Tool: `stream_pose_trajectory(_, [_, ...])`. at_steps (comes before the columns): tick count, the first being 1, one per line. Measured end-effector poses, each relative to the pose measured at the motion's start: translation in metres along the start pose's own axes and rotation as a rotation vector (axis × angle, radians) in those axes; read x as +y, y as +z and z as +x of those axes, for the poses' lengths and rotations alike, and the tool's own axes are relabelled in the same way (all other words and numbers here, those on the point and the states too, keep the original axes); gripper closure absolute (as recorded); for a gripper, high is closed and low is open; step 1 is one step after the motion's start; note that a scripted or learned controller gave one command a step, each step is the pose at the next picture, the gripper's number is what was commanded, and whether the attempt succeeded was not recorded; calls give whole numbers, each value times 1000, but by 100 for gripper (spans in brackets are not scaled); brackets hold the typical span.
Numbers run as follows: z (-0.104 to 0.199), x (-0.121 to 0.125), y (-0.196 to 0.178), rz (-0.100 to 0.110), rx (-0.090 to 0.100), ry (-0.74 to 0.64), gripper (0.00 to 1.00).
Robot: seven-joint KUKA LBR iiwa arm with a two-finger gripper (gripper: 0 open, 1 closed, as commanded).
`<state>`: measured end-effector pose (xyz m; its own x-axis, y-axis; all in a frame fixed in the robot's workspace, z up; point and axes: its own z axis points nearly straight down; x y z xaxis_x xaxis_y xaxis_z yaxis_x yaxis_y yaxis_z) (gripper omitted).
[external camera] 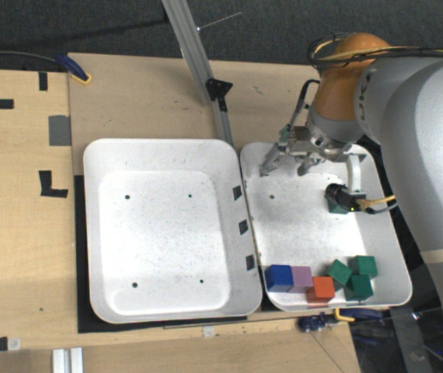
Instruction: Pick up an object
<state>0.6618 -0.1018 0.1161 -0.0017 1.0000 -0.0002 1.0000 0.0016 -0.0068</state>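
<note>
Grey arm (416,130), nearest the lens, filled the right of the frame, its orange band at upper right. Two shallow white bins followed: left bin (97,208) smooth and speckled, right bin (299,216) holding small cubes along its lower edge, blue block (279,277), purple (301,277), orange (322,287) and three green (359,286). These looked light, rigid, flat-faced, best pinched across opposite sides. Gripper (285,168) hovered at the bin's upper edge, fingers spread, holding nothing.

Arm (408,123) reaches in, hand (287,165) spread, holding nothing.
</note>
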Motion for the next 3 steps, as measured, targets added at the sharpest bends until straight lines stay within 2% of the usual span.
stream_pose_trajectory(1, [0, 2, -14, -5, 0, -1, 100])
stream_pose_trajectory(3, [8, 4, -100, -11, 0, -1, 100])
